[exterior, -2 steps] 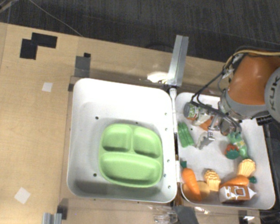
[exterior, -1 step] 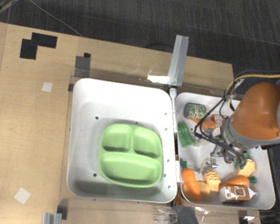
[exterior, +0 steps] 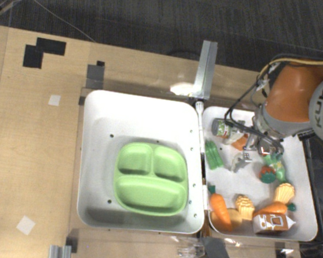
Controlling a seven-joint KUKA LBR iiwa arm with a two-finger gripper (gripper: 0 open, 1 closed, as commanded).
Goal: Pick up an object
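My gripper hangs low over the upper middle of the right bin, below the orange band of the arm. Just left of it lies a green vegetable toy. A small can and an orange piece lie just behind it. A red and green toy sits to its right. Nothing shows between the gripper and the bin floor beneath it.
Along the right bin's front lie a carrot, a yellow ridged toy, a brown carton and a yellow toy. The left bin holds a green divided plate.
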